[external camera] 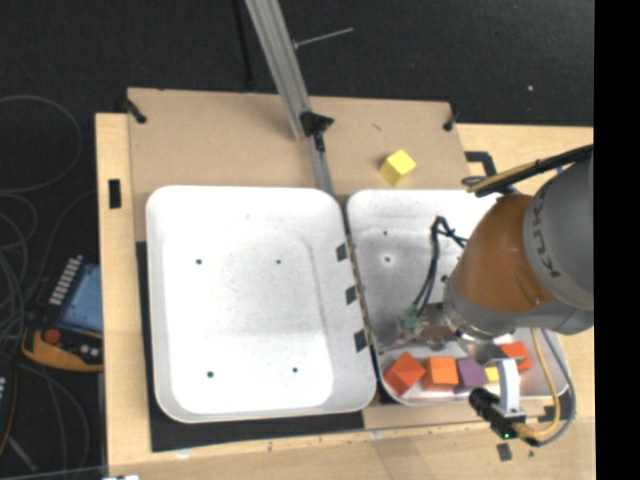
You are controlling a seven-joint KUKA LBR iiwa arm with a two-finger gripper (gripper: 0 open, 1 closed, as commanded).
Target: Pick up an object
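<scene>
The robot's hand (432,330) is lowered into the right bin (385,230), hidden beneath the orange-banded wrist (497,258), so whether it is spread or pressed together cannot be told. Just toward the bin's near edge lies a row of small blocks: a red-orange block (405,372), an orange block (442,371), a purple block (470,373) and a sliver of yellow beside it, with another orange block (514,352) further right. The red-orange block looks nearest, just below the hand. The grey arm (566,248) reaches in from the right, bent steeply downward. A yellow cube (397,166) sits apart on the table (220,148); the left bin (245,298) lies alongside.
</scene>
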